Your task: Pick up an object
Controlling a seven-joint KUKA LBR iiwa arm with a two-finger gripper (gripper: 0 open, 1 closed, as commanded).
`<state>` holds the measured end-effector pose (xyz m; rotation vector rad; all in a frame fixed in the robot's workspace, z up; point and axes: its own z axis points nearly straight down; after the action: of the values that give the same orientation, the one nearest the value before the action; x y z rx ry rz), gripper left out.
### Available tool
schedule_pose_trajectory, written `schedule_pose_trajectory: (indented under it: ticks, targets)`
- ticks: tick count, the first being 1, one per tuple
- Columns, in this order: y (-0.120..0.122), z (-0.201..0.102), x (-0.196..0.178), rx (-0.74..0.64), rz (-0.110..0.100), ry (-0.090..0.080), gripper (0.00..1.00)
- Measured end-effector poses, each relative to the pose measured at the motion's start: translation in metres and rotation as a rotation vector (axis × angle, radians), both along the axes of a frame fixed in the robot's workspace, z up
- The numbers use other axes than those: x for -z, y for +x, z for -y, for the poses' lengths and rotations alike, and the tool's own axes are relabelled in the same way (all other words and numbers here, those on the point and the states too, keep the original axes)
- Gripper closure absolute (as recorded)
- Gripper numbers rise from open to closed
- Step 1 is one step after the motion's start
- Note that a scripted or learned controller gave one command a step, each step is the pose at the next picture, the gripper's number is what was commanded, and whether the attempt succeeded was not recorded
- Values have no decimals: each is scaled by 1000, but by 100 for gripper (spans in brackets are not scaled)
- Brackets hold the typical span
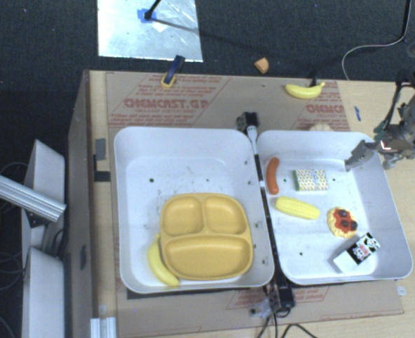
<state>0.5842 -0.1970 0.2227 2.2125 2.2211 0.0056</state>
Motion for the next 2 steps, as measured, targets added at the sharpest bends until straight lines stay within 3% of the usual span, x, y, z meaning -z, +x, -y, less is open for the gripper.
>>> schedule_pose_trajectory:
  ticks: [1,2]
  targets:
    - [-54,-2,138,2,-6,2,0]
    - [-93,10,138,4,-7,1,0]
